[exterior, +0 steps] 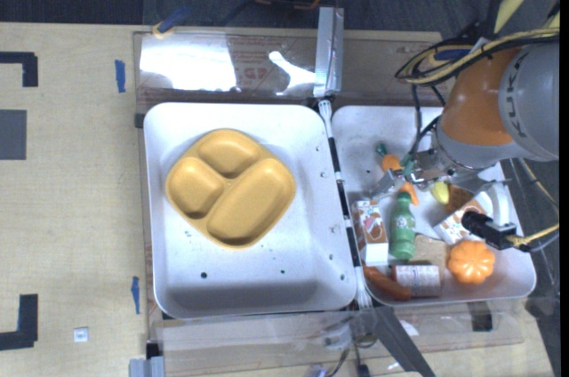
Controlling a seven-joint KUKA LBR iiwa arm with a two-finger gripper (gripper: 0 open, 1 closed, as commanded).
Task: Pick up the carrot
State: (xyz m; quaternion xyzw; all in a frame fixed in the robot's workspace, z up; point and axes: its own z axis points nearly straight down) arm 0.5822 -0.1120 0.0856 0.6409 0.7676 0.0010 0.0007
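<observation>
I am reaching in over the right bin (pixel 524 277), and my hand (pixel 411 175) hangs low near the middle of it, just above the clutter. The carrot (pixel 390 161) looks to be the small orange piece with a green top lying toward the bin's far left part, just beside my hand on the side nearer the left bin (pixel 178 277). A second sliver of orange shows right under my fingers, and I cannot tell whether it belongs to the carrot or to something else. Whether my hand is spread or clenched I cannot tell either; the wrist and the jumble below hide it.

Around the target lie a green bottle (pixel 403 227) toward the near side, a small orange pumpkin (pixel 470 261) at the near right corner, and a white jar (pixel 418 278) along the near edge. The left bin carries a yellow divided tray (pixel 231 187).

I judge this to be the approach, or the very start of the grasp, with nothing yet lifted. The next move calls for centring on the carrot, a little toward the far left of where I hang, settling straight down, and closing across its narrow width without catching the bottle.
</observation>
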